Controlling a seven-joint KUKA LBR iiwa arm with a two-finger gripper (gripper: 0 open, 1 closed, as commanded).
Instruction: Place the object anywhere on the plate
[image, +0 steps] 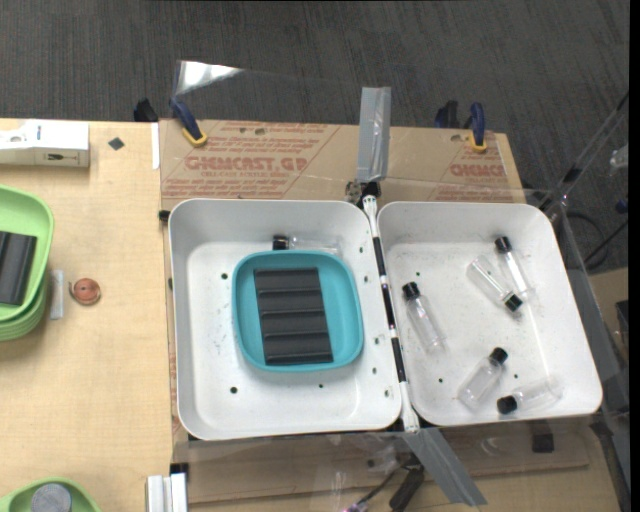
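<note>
Vials (420, 314), capped, loose in right bin (560, 300); teal plate (345, 300) in left bin. Pick pending; end effector state indeterminable.

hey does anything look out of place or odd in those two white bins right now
One thing: a clear vial with a black cap lies in the left bin just behind the teal plate, apart from the five other vials scattered on their sides in the right bin. Nothing looks spilled or broken.
</note>
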